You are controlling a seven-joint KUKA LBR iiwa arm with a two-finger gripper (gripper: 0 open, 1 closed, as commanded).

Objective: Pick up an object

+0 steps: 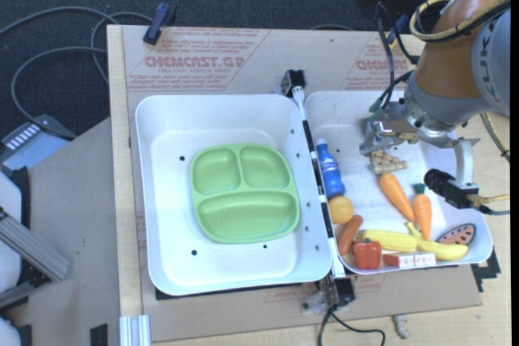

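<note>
Nearby, gripper (381, 143) over a tan, ridged piece (388, 164) — finger state indiscernible.

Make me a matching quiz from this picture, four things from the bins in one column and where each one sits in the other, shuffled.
Things:
1. green divided plastic plate
2. blue plastic bottle
3. pair of orange toy carrots
4. red toy tomato

Places:
A. right bin, along its left wall
B. right bin, near front edge
C. middle of left bin
D. right bin, below the gripper

Pairs: 1-C, 2-A, 3-D, 4-B
</note>
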